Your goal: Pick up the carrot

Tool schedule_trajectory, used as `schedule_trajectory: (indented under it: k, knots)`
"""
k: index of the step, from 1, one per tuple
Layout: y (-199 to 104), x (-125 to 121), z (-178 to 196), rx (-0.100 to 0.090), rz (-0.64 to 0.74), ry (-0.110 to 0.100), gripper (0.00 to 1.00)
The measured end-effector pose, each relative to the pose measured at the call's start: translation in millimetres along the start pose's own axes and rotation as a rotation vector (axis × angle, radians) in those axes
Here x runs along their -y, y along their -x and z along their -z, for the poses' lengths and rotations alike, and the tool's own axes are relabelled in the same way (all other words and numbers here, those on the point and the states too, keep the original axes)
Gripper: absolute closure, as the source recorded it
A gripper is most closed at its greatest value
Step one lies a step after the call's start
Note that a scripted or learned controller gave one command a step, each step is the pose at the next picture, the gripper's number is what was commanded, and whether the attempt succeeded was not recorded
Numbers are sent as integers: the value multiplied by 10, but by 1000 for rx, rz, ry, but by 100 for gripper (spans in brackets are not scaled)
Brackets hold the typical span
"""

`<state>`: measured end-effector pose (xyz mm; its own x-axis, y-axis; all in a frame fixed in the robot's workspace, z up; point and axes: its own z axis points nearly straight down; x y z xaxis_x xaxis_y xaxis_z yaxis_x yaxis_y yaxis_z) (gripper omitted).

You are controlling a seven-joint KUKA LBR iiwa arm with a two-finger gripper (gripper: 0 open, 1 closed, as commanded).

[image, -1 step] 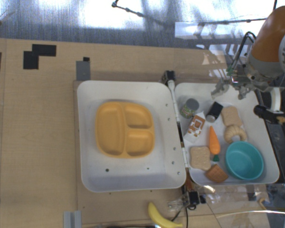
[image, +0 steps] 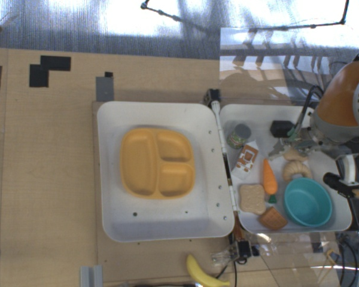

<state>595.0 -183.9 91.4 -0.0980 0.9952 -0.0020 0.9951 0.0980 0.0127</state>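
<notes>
The carrot (image: 269, 177) is a small orange cone with a green end, lying lengthwise near the middle of the right bin (image: 345, 223). It rests free, between a white packet (image: 246, 158) and a beige pastry (image: 296, 170). My gripper (image: 285, 146) hangs over the bin's back half, a little above and to the right of the carrot's upper tip, close to the pastry. The arm's orange band (image: 347, 97) rises behind it at the right. Nothing shows held in the gripper.
The right bin also holds a grey can (image: 239, 135), a black block (image: 281, 127), a bread slice (image: 252, 198), a brown waffle-like piece (image: 273, 219) and a teal bowl (image: 308, 202). A yellow divided plate (image: 157, 162) lies in the left bin (image: 167, 229). A banana (image: 203, 274) lies on the bench in front.
</notes>
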Motion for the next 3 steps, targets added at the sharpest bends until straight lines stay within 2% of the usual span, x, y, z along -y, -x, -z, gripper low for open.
schedule_trajectory:
  k: [1,2,3]
  knots:
    - [-700,558,17,4,127,6,0]
    - [-1002,895,26,7,210,14,0]
    - [-995,852,150,10,210,22,100]
